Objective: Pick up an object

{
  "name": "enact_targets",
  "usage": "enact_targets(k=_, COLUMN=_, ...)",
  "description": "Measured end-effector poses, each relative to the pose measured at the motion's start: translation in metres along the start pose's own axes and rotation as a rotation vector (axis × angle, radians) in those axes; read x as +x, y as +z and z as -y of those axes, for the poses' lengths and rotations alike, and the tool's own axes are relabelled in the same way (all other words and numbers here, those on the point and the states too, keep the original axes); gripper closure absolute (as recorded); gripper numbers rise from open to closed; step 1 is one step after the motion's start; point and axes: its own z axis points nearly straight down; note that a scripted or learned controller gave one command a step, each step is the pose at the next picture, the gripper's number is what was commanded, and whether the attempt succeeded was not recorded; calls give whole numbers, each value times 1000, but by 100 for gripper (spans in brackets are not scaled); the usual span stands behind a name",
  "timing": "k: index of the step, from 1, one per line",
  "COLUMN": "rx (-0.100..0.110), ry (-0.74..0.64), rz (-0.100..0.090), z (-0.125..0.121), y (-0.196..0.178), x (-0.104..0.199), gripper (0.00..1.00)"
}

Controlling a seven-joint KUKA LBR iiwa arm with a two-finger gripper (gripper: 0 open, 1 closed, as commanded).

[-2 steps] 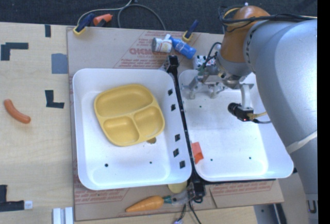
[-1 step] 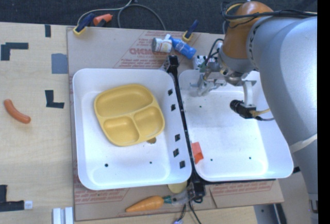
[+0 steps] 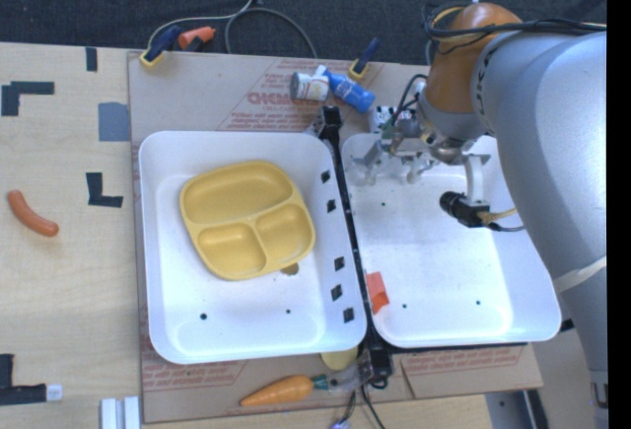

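Note:
My gripper (image 3: 390, 167) hangs over the far left corner of the right bin (image 3: 493, 319), just above its white floor. Its two fingers stand apart, and only bare bin floor shows between them. A small orange block (image 3: 377, 291) lies at the right bin's left wall, well toward the front from the gripper. In the left bin (image 3: 168, 319) a yellow divided plate (image 3: 246, 218) lies flat, with a small brown item (image 3: 289, 269) peeking out at its front edge.
A blue and white bottle (image 3: 330, 87) lies on the board behind the bins. Clamps (image 3: 177, 40) hold the board's far edge. A toy carrot (image 3: 278, 391) lies in front of the bins, and a sausage (image 3: 33, 213) on the table far left. Cables trail near the wrist.

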Motion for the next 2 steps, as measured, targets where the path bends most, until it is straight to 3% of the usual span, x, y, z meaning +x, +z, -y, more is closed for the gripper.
enact_targets(k=1, rx=-3, ry=2, rz=-3, z=-5, y=20, x=-20, gripper=0)
enact_targets(k=2, rx=-6, ry=0, rz=0, z=-6, y=8, x=-20, gripper=100)
